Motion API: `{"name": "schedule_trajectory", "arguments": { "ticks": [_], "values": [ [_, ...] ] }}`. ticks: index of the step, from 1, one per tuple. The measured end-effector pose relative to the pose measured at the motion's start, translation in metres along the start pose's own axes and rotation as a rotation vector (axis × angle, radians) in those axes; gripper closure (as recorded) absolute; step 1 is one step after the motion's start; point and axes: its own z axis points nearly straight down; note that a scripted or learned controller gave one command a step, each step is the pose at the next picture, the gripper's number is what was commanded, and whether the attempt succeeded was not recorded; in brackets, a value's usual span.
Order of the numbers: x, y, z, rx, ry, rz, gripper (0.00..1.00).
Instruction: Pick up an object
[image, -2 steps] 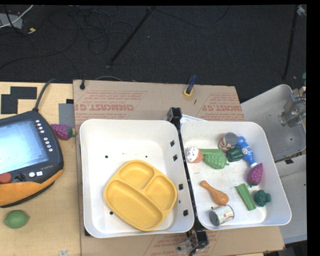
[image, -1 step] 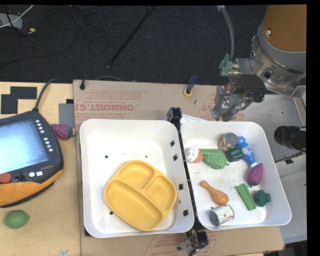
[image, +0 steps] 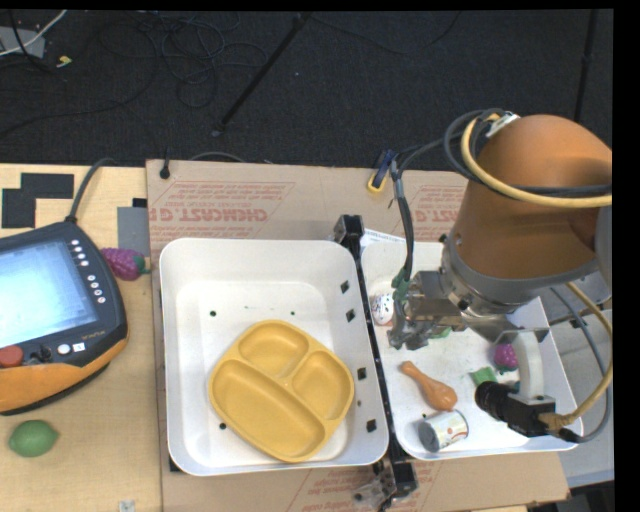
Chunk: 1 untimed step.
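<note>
We count 2 shallow white bins: the left bin (image: 190, 290) carries 1 yellow plastic plate with 3 compartments (image: 282, 388), lying towards its front edge, while the right bin (image: 400, 425) carries 1 tan drumstick-shaped toy (image: 429, 385) near its middle, 1 small silver can on its side (image: 443, 430) at its front edge, 1 purple grape-like toy (image: 506, 354) towards its right edge, and 1 small white spotted piece (image: 382, 308) against its left wall. The gripper (image: 415, 322) hangs low over the right bin's left half, just behind the drumstick, and we cannot tell what state it is in, because the orange-banded wrist (image: 535, 200) hides much of that bin's back and right part. Outside the bins, on the bench's left edge, we see 1 grey and orange control pendant (image: 50, 310) cut off by the picture, 1 green ball (image: 34, 438) and 1 more purple toy (image: 124, 263).
</note>
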Motion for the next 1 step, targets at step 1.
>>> {"name": "schedule_trajectory", "arguments": {
  "ticks": [1],
  "values": [
    [0.0450, 0.0013, -0.0824, -0.026, 0.005, -0.006, 1.00]
  ]
}}
